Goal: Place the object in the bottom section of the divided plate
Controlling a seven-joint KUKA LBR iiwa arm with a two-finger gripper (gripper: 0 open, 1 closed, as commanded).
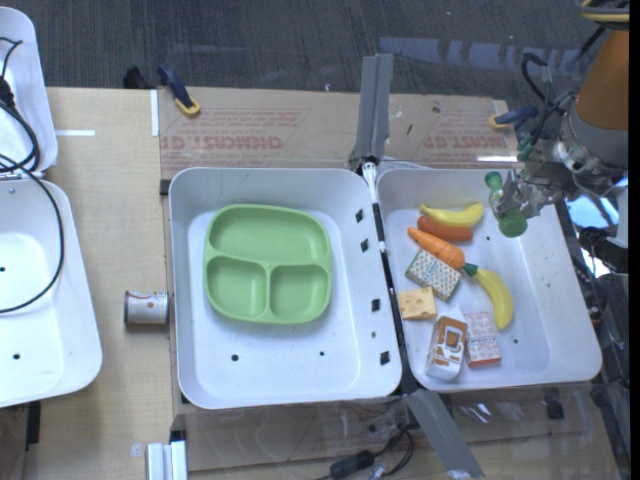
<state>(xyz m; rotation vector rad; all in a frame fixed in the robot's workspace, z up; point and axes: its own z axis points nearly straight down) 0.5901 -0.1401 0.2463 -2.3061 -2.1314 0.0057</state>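
A small green object (511,224) is seen at the pincer (508,206), above the right bin's (560,338) upper right corner; whether it is gripped, and how the pincer stands, cannot be told. The plate (268,263) lies in the left bin (270,368), well apart from it, its two small sections toward the view's bottom. In the right bin are found two bananas (452,212), a carrot (436,245), a cheese wedge (418,303) and small cartons (448,346). A can (147,308) lies on the bench (110,168).
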